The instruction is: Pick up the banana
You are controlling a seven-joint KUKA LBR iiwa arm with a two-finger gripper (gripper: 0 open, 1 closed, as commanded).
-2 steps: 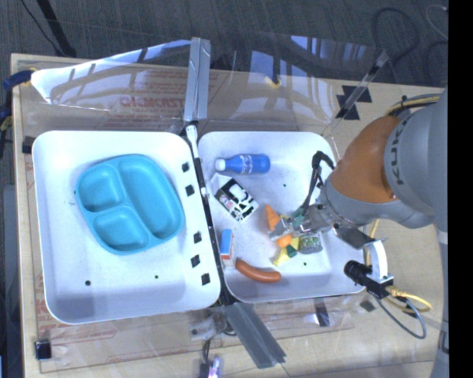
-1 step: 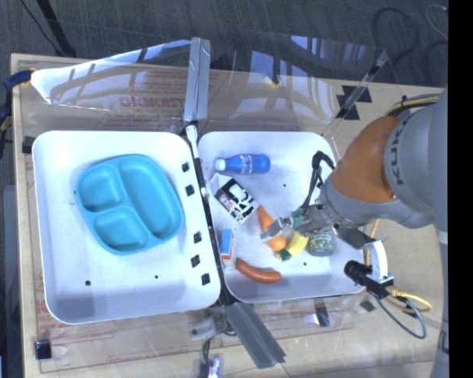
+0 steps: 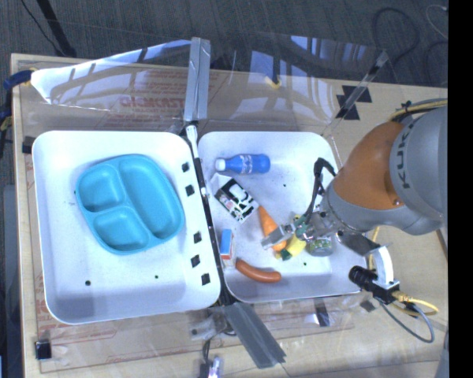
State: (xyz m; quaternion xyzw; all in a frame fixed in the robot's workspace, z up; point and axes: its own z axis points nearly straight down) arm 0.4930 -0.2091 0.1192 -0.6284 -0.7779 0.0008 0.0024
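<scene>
The banana [image 3: 295, 248] is a small yellow piece in the lower middle of the right bin [image 3: 262, 138], partly covered by the gripper's tip. My gripper [image 3: 288, 238] reaches in from the right and sits low over the banana, touching or just above it. An orange bit shows right beside the banana's left end. The grey arm with its orange band [image 3: 370, 176] hangs over the bin's right side and hides that corner.
An orange carrot [image 3: 266, 220] lies just up-left of the gripper. A red-brown sausage [image 3: 258, 272] lies near the front wall. A blue bottle [image 3: 243, 164] and a black-and-white box [image 3: 236, 199] lie farther back. The left bin [image 3: 43, 235] holds a blue divided plate [image 3: 128, 201].
</scene>
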